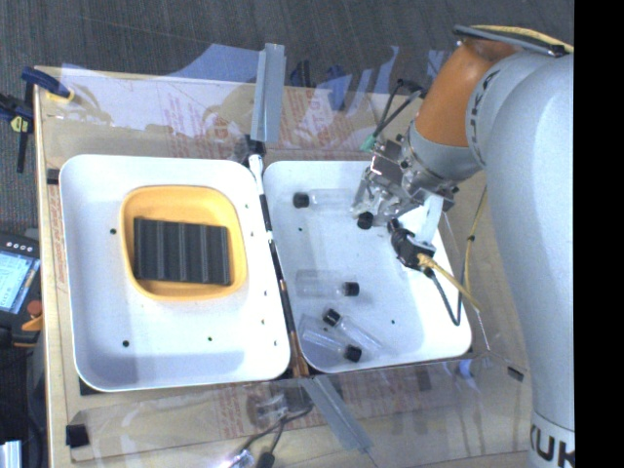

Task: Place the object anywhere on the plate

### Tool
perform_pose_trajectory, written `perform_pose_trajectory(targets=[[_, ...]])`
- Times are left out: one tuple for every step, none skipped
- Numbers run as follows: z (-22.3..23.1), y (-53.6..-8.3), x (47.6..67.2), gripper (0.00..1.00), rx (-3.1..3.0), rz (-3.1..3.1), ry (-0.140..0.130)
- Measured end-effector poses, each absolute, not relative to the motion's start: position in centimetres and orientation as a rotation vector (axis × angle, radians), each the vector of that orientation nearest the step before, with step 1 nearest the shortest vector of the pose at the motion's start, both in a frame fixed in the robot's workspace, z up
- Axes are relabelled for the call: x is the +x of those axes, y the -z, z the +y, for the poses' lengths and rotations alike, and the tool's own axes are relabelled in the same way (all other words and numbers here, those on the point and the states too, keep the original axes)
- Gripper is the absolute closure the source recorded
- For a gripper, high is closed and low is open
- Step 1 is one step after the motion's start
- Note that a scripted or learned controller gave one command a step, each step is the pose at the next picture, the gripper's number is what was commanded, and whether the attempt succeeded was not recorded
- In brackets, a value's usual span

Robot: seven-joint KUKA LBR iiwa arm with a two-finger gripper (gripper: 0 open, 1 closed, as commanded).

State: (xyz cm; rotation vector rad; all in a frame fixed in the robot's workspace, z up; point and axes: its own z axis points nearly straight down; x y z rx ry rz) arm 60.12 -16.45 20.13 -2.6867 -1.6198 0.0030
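Clear vials (336,334) lie low in the right bin (444,334); end effector (375,203) above, opening indiscernible.

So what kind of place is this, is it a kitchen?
Probably not a kitchen, more likely a robot lab. A big grey and orange robot arm reaches over two white bins on a workbench, with clear vials in one bin and a yellow plate in the other.
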Motion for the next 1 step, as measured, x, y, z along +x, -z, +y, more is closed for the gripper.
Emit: perform_pose_trajectory(targets=[[-9.62, -24.05, 60.19, 1.0, -2.566, -1.809, -0.003]])
